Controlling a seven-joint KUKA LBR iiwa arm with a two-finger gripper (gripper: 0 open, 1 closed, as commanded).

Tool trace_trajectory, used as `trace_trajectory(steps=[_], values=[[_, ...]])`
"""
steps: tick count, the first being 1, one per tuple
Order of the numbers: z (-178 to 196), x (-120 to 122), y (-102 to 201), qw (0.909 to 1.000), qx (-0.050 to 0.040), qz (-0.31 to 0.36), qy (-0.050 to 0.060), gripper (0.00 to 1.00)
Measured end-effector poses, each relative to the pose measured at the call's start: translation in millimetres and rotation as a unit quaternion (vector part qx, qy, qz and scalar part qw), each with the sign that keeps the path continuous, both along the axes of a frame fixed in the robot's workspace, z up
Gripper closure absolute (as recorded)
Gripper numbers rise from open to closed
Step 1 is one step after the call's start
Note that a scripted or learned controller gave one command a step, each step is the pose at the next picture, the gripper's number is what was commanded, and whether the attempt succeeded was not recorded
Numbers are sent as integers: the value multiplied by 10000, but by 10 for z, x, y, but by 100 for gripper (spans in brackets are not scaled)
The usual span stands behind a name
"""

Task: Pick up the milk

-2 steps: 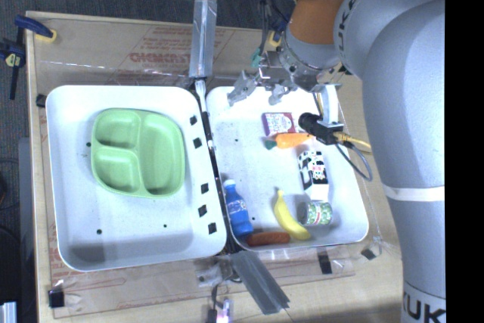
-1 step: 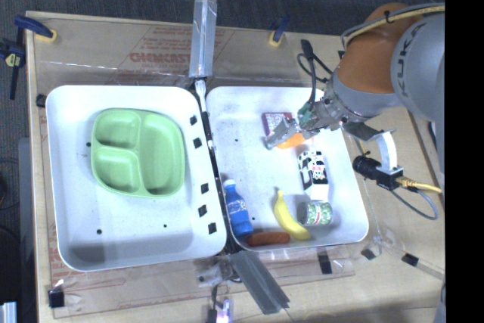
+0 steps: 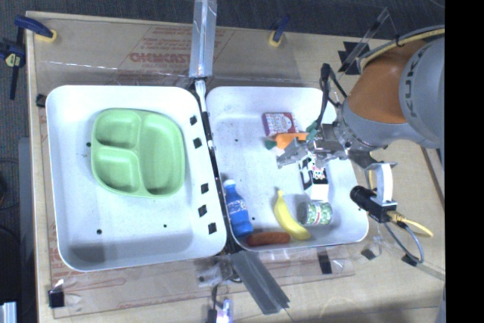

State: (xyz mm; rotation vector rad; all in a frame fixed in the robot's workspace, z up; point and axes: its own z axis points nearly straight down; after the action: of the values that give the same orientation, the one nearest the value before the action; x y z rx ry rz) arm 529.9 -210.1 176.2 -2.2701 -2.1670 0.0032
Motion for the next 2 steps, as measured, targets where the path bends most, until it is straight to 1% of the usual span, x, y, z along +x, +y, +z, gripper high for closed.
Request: trace_trajectory(steps=[1, 2], values=[[237, -45, 29, 9996, -5, 264, -17, 0], [-774, -47, 6, 9985, 1, 548, 3, 0]])
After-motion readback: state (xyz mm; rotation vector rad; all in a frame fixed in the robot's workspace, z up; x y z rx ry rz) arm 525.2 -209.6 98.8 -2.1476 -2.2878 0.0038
